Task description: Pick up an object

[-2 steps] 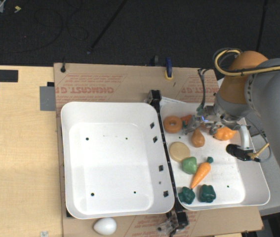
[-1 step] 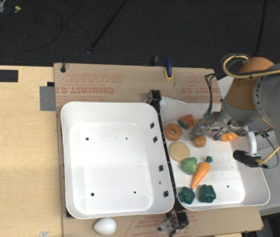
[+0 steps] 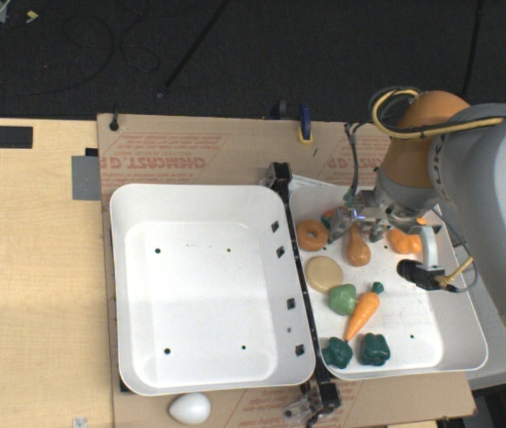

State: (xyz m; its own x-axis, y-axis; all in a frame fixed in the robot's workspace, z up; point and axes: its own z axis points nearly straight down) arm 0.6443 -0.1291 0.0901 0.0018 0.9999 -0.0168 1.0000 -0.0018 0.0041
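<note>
**Gripper low in the right bin, above the toy food**

I see the gripper [image 3: 360, 224] down in the right bin [image 3: 453, 350], just over a brown pear-shaped piece [image 3: 358, 251] and beside an orange ring [image 3: 311, 234]. Whether it grips anything, I cannot tell. A carrot [image 3: 361, 314], a beige disc [image 3: 324, 273] and green pieces lie nearer to me. A white egg [image 3: 189, 408] rests on the bench in front of the left bin [image 3: 128, 239].

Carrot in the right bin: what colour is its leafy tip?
Dark green; the carrot body is orange. Camera view shows it best.
</note>
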